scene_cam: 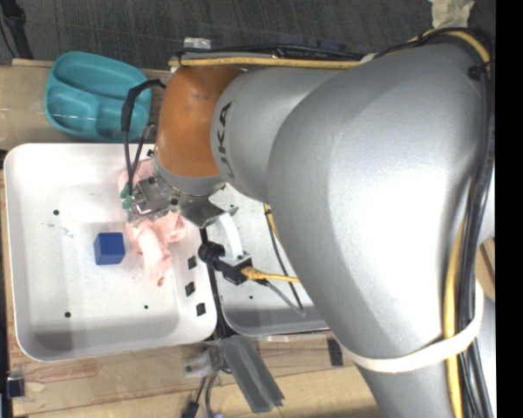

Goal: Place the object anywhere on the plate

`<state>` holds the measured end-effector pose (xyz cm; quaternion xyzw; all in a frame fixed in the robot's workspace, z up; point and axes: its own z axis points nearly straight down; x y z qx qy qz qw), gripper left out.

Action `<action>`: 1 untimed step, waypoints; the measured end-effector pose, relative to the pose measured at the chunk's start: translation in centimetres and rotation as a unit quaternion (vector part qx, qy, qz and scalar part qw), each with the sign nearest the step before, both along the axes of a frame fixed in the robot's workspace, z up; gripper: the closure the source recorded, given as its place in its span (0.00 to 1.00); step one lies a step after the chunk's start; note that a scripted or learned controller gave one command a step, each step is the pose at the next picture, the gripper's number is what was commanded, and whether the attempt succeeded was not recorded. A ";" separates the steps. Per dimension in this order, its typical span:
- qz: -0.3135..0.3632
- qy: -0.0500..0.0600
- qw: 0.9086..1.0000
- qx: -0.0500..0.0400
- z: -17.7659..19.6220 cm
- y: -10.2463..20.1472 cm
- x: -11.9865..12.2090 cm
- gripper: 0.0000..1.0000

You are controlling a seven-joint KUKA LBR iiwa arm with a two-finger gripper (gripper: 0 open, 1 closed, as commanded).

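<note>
The gripper (145,200) hangs low over the left white bin (35,320), near the middle of its right half. Its head is buried against a pink crumpled object (161,238), and whether the claw is apart or together cannot be told from this slant. The pink object spreads from under the claw toward 5 o'clock and lies on the bin floor. A blue cube (110,248) sits apart from it at 8 o'clock of the claw, alone on the white floor. The orange band (187,124) rises from the wrist toward 1 o'clock, and the broad grey arm (366,198) sweeps off at 3 o'clock, covering most of the right bin (261,320). A yellow cable (275,277) trails at 4 o'clock. A teal dish (87,94) rests on the bench at 11 o'clock, outside the left bin's far rim.
</note>
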<state>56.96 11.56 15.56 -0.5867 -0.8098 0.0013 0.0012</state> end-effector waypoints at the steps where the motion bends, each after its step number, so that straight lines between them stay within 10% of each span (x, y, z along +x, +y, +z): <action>1: -0.014 0.001 1.000 -0.001 -0.1 7.5 -3.8 1.00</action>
